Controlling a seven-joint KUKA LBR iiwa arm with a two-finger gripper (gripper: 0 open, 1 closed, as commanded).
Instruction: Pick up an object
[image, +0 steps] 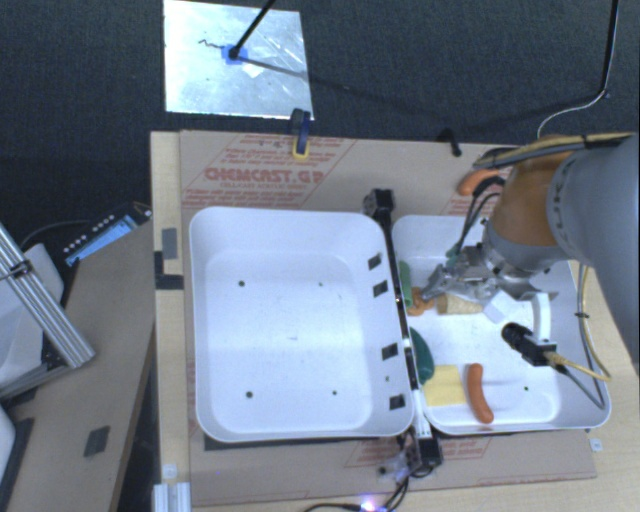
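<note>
You have several small items in the right-hand shallow white bin (570, 405). A slim orange-red sausage-shaped piece (480, 392) lies near the front wall, lengthwise toward you, and just beside it on its left sits a pale yellow flat block (445, 385). A dark green rounded piece (419, 355) rests against the bin's left wall, touching the yellow block's corner. Farther back along that same wall stands a narrow green strip (405, 277), and beside it a small orange bit (421, 303) lies under the tool. A tan flat piece (462, 303) sits below the wrist, partly covered by it.

The two-finger gripper (443, 281) hangs low over the back left part of this bin, near the orange bit and the tan piece. You cannot tell from this angle how its fingers stand or whether anything sits between them.

The grey arm with the orange band (545, 205) covers the bin's back right corner. The left-hand shallow white bin (215, 240) offers open floor, and the two bins touch along a black clipped seam (395, 300).
</note>
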